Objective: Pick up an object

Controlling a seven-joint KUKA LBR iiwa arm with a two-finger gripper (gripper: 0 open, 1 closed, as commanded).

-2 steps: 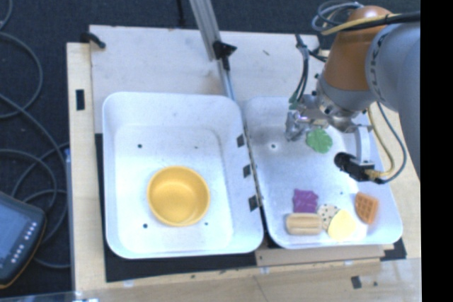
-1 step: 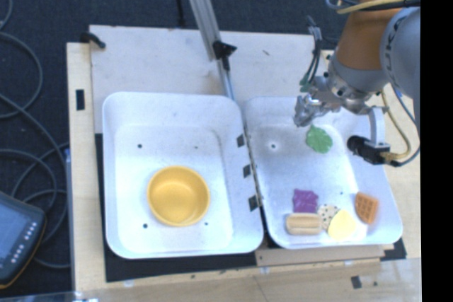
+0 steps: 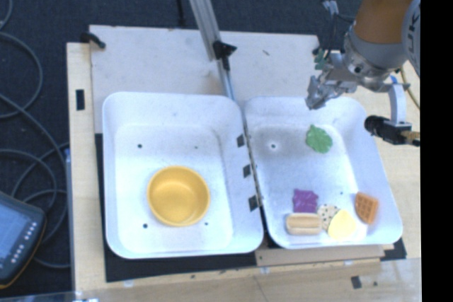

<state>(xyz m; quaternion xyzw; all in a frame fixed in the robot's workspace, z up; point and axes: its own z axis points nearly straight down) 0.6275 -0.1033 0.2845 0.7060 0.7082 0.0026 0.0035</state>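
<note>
While the arm (image 3: 386,7) is reaching in from the upper right of the frame, its claw (image 3: 316,97) is hanging over the far rim of the right bin (image 3: 368,152), with the tips pointing down and to the left; whether it is spread or closed I cannot tell, since the tips are reading as one dark blur, and nothing is showing between them. Just below it, a little apart, a green lumpy object (image 3: 319,138) is lying on the bin floor in the upper middle of that bin. Along the near edge, toward the lower right of the frame, a purple piece (image 3: 305,199), a tan bread roll (image 3: 304,224), a pale yellow piece (image 3: 342,225), a small speckled item (image 3: 327,212) and an orange waffle-like piece (image 3: 366,207) are sitting close together (several of them touching). A yellow bowl (image 3: 178,195) is standing upright in the left bin (image 3: 127,124), toward the lower left. Both bins are resting side by side on the table (image 3: 156,56).
</note>
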